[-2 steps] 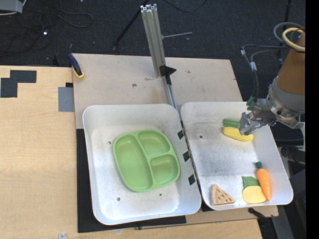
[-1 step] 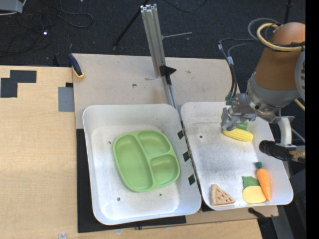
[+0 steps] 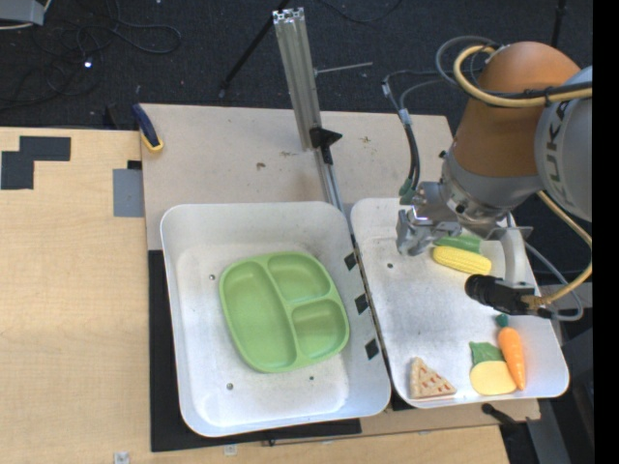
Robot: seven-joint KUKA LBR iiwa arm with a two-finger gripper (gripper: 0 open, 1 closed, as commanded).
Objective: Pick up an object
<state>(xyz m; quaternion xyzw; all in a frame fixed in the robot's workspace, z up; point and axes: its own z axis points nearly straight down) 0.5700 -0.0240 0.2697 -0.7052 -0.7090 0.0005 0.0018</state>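
The gripper (image 3: 414, 232) hangs low over the right bin (image 3: 392, 303), at its upper left; whether it is spread or pressed together cannot be told, and nothing shows in its grasp. The corn (image 3: 461, 257) lies just beside it at 4 o'clock. The carrot (image 3: 512, 354), a yellow piece (image 3: 492, 379) and the waffle (image 3: 429, 379) sit further off, toward 5 o'clock. The green tray (image 3: 282, 308) rests in the left bin (image 3: 189, 288). Judged step: approach, before any grasp. The next move calls for centring over the corn and descending.
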